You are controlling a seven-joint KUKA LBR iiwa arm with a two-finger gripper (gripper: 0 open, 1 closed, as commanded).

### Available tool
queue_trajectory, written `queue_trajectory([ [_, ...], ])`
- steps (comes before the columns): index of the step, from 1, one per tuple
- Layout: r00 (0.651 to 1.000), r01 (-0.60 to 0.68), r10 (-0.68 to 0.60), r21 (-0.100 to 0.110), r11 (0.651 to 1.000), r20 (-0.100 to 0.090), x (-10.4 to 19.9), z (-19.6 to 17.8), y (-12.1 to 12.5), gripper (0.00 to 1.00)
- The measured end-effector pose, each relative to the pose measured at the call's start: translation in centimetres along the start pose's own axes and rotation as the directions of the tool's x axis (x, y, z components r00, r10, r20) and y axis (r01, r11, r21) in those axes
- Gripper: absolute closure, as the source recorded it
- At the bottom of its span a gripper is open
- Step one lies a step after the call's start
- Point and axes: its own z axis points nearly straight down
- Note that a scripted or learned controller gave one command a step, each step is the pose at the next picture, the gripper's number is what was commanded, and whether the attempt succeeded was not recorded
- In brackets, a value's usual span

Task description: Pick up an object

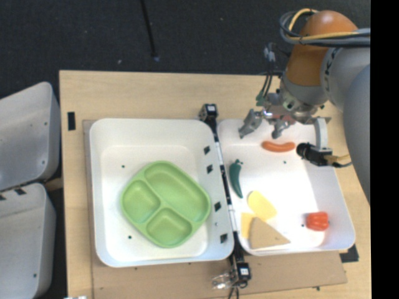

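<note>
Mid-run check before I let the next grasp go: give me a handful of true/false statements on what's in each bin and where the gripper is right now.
1. The green divided plate lies in the left bin. True.
2. The orange sausage is inside the plate. False: it lies in the right bin, near that bin's far edge.
3. The gripper is open, above the far edge of the right bin, with nothing between its fingers. True.
4. The green pepper lies next to the red item. False: the pepper is by the divider between the bins; the red item is across the bin.
5. The tan wedge sits in the right bin's near part, beside the yellow pieces. True.
</note>
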Motion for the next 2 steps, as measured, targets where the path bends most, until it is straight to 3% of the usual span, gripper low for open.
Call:
queue_trajectory([
  [1,1.0,0.002,-0.002,-0.015,1.0,0.001,0.0,-0.9,0.3,0.0],
  [2,1.0,0.004,-0.004,-0.011,1.0,0.003,0.1,5.1,0.9,0.0],
])
